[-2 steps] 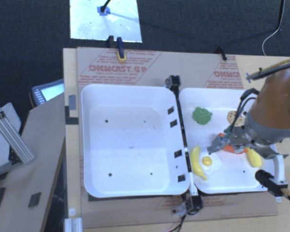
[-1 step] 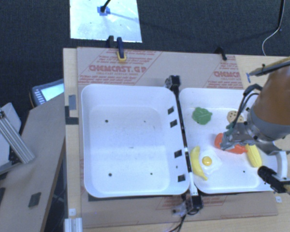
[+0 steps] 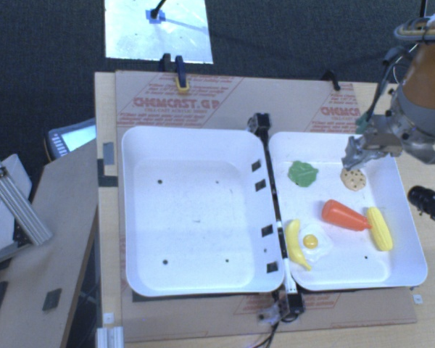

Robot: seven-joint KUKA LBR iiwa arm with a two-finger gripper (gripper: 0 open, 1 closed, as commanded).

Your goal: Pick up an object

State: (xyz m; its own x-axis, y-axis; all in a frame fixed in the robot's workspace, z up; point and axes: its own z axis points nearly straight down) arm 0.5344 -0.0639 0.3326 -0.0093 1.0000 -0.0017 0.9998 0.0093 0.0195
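While the right bin (image 3: 402, 267) holds every toy flat, you have nothing lifted yet. The arm (image 3: 424, 85) enters from three o'clock, and you find its gripper (image 3: 359, 158) low at the bin's one o'clock, just above the cookie (image 3: 354, 180); its grip I cannot tell.

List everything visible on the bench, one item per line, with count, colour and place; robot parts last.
bins: 2, white, side by side on the bench
lettuce leaf: 1, green, right bin, far left part
cookie: 1, tan with dark spots, right bin, just below the gripper
carrot: 1, orange, right bin, middle
corn cob: 1, yellow, right of the carrot
banana: 1, yellow, right bin, near left
fried egg: 1, white and yellow, beside the banana
gripper: 1, grey, above the cookie
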